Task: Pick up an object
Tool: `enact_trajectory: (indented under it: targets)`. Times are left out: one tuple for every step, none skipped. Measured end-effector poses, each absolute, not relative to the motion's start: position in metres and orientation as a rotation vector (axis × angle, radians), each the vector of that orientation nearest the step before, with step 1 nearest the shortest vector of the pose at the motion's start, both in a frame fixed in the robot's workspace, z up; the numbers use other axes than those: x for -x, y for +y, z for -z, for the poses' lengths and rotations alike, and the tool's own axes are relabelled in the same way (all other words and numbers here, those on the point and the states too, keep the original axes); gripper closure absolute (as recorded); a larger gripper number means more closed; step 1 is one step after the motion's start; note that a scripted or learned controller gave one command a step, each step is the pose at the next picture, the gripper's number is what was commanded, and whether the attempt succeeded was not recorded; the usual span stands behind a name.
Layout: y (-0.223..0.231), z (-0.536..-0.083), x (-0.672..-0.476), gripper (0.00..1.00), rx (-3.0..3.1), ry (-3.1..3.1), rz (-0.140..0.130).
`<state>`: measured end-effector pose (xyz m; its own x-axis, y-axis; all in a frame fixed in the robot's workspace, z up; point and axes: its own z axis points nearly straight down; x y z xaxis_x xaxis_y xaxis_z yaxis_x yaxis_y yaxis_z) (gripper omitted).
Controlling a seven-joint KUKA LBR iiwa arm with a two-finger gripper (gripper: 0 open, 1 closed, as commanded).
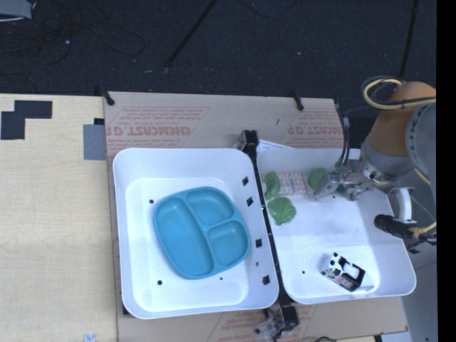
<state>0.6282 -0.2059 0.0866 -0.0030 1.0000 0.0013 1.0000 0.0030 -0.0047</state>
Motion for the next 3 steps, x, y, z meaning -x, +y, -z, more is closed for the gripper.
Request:
enact_trajectory:
  targets:
    - [-0.206, -0.098, -0.629, 1.00, 2.215, -2.224, -0.003]
    - [-0.211, -0.162, -0.630, 1.00, 2.224, -2.225, 0.003]
    - [-0.211, -0.226, -0.630, 1.00, 2.223, -2.227, 0.003]
